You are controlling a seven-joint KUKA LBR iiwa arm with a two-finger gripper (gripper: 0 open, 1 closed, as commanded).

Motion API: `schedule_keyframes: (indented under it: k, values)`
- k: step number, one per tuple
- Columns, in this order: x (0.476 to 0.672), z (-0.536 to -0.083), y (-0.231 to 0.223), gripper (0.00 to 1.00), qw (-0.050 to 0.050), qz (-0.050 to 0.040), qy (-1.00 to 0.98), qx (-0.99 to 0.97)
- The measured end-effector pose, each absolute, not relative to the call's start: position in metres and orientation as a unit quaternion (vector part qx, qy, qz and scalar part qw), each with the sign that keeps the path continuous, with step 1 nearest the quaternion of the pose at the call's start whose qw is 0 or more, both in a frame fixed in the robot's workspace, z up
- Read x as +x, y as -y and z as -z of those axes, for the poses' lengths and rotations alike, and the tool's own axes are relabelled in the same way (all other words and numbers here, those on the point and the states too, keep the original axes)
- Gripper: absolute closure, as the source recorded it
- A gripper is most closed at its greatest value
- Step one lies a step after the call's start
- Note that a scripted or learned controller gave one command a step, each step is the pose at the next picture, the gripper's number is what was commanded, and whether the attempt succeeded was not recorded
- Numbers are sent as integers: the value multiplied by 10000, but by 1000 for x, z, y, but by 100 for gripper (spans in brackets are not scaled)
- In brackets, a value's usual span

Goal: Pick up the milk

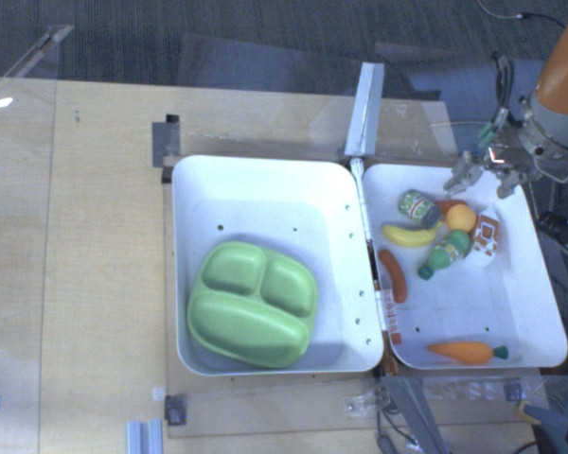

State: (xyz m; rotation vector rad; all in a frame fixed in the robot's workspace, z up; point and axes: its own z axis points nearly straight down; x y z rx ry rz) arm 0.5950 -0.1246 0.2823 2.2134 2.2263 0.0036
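The milk (488, 235) is a small white carton with orange-brown print, lying in the right bin (525, 324) near its far right side, against a green bottle (444, 254). My gripper (485, 179) hovers over the bin's far edge, a little beyond the milk and apart from it. Its two fingers (464, 173) are spread open, and nothing sits between them.
Around the milk lie an orange (460, 218), a banana (410, 235), a green can (418, 205), a red sausage (394, 274) and a carrot (467, 352). The left bin (265, 187) holds a green divided plate (254, 302). A metal post (363, 112) stands between the bins at the back.
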Motion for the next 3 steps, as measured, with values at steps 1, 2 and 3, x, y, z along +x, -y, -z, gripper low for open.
schedule_keyframes:
  k: [1, 2, 3]
  values:
    - [647, -143, 132, 0, 3, -6, -7006, 7136]
    - [649, -155, 131, 100, 30, -32, -7018, 7124]
    - [660, -262, 71, 100, 29, -30, -6832, 7302]
